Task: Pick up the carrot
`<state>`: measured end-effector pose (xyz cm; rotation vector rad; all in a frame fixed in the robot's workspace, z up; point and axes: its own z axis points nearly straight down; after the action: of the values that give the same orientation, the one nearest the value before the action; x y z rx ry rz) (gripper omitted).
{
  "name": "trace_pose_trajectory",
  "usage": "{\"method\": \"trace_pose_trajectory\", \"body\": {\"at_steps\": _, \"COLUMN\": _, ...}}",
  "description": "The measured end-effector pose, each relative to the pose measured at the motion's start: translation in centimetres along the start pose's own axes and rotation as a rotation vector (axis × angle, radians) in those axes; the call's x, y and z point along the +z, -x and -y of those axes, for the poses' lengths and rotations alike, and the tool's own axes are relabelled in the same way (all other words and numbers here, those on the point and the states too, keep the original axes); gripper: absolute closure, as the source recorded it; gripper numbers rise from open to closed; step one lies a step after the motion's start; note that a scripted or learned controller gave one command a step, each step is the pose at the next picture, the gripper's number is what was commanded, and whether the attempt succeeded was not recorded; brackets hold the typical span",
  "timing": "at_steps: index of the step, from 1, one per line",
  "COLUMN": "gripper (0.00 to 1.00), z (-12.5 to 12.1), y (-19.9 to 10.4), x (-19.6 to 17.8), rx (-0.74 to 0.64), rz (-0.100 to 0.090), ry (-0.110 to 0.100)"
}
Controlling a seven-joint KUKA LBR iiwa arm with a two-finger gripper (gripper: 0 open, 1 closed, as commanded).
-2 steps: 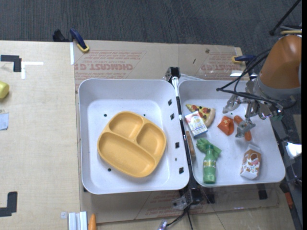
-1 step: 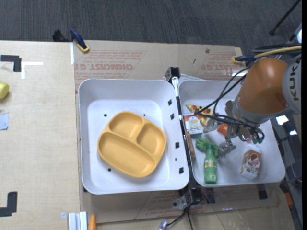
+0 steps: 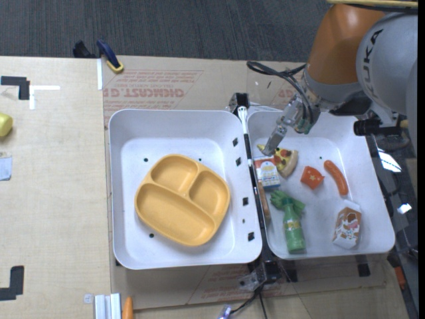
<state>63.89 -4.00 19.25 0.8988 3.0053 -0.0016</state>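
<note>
Holding two white bins, one yellow plate, one carrot

Mirrored, unreadable print on cardboard

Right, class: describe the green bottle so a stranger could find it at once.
Find the white bin on the view's right, then its lower left corner beside the other bin. The green bottle lies there, just below a small carton; nothing else in that bin is green.
</note>
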Motion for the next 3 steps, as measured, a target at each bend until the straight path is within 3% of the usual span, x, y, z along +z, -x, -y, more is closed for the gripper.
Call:
{"method": "trace_pose_trajectory", "body": {"at_steps": 1, "gripper": 0.0, "z": 0.0, "y": -9.4, "x": 0.1, "rx": 0.214, "rz": -0.004, "ry": -0.003}}
{"method": "trace_pose_trajectory", "body": {"at_steps": 2, "gripper": 0.0, "z": 0.2, "y": -19.1, "x": 0.0, "rx": 0.154, "rz": -0.005, "ry": -0.002}}
{"method": "trace_pose_trajectory", "body": {"at_steps": 3, "gripper": 0.0, "z": -5.5, "y": -15.0, "x": 0.0, "rx": 0.027, "rz": -0.002, "ry": 0.0}}
